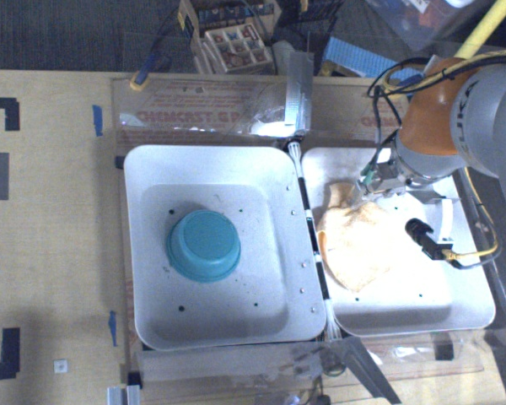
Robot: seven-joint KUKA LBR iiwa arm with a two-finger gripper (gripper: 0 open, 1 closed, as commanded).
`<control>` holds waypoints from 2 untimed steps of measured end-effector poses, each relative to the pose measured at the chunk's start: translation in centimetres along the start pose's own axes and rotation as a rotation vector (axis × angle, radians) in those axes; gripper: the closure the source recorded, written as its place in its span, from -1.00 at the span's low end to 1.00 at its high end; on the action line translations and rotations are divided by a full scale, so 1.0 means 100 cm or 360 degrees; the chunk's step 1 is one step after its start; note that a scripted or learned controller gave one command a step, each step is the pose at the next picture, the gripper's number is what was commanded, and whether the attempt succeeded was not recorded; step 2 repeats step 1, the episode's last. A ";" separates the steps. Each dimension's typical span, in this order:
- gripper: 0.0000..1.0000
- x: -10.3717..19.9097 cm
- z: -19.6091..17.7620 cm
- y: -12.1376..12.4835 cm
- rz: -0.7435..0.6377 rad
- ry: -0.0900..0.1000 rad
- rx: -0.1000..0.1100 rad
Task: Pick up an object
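A pale cream cloth (360, 243) lies crumpled in the right bin (455, 310), toward its left side. My gripper (369, 186) is low over the cloth's upper edge, near the bin's back left. A teal bowl (204, 244) sits upside down in the middle of the left bin (152, 175). The grey arm with its orange band (430, 121) reaches in from the upper right.
A divider rail (310, 226) runs between the two bins. Clear plastic wrapping (270, 116) and a cardboard strip lie behind the bins. Boxes and clutter stand on the floor beyond the bench.
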State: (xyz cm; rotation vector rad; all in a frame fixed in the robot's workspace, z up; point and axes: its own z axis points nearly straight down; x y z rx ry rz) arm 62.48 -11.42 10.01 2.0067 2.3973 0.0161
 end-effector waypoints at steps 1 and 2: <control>1.00 0.023 -0.083 0.049 0.0167 0.0004 0.0029; 1.00 0.023 -0.083 0.049 0.0167 0.0004 0.0029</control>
